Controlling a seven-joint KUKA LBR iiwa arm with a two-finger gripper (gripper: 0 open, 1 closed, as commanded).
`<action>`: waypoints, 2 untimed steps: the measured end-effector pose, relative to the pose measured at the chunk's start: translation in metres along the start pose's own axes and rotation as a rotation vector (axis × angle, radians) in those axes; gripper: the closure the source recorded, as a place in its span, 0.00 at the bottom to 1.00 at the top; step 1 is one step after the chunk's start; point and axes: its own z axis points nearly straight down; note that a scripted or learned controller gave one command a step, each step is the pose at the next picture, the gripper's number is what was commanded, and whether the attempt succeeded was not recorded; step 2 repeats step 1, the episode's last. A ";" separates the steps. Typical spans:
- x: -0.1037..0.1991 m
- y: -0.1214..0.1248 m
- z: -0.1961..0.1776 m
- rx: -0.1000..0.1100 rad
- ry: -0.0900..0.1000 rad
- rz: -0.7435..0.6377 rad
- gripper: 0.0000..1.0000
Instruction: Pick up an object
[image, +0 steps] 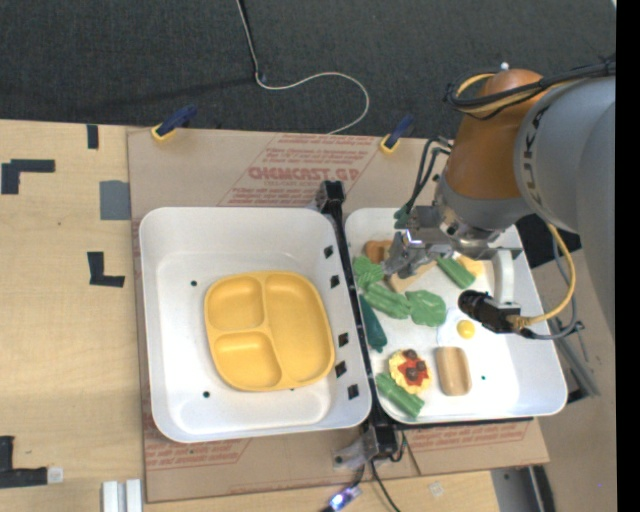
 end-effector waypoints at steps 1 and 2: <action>-0.001 -0.003 -0.018 -0.003 0.001 0.000 1.00; -0.001 -0.003 -0.018 -0.003 0.001 0.000 1.00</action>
